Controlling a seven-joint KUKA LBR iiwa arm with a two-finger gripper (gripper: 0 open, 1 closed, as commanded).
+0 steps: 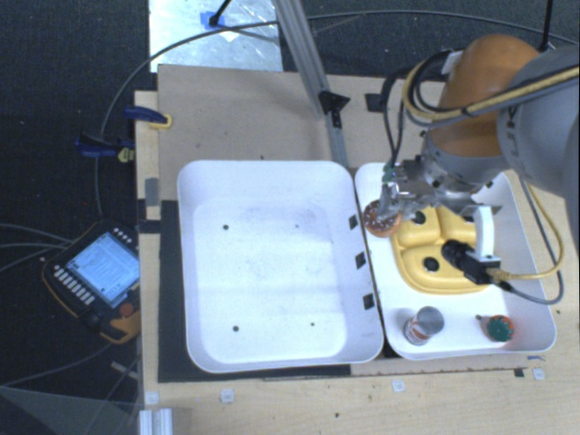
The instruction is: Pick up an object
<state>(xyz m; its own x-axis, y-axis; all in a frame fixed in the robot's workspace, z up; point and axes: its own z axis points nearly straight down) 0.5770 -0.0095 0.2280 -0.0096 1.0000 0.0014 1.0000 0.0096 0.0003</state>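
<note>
Objects sit in the right bin (544, 333): a yellow piece (426, 252) at centre, a small can (422, 324) at six o'clock, a green ball (498, 328) at five. The gripper (388, 208) hovers at nine by a brown disc (378, 217); its grasp cannot be told.

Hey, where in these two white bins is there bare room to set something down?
The left white bin has bare floor wall to wall. The right white bin is crowded: the yellow moulded plastic piece, brown round object, small silver can and green-red toy, with the gripper above.
</note>
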